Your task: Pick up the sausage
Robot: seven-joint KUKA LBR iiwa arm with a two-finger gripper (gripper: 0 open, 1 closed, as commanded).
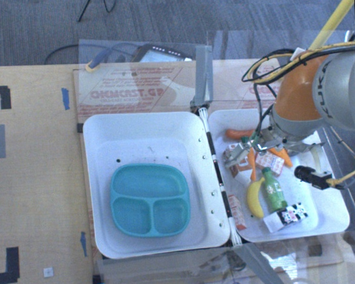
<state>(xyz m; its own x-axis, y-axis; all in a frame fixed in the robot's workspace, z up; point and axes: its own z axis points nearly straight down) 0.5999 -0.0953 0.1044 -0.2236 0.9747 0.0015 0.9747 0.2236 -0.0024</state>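
Observation:
An orange-red, elongated piece that looks like the sausage point(239, 133) lies near the back of the right bin point(336, 219). My gripper point(236, 155) is low in that bin, just in front of the sausage and close to the bin's left wall. The grey arm with its orange band point(300, 96) reaches in from the right and hides the bin's back right part. I see nothing clearly held in the gripper.
Around the gripper lie orange pieces point(279, 157), a banana point(254, 197), a green bottle point(274, 190), a black-and-white box point(287, 216) and a red packet point(236, 211). The left bin point(106, 136) holds a teal divided plate point(149, 199). Cables point(322, 181) trail at the right.

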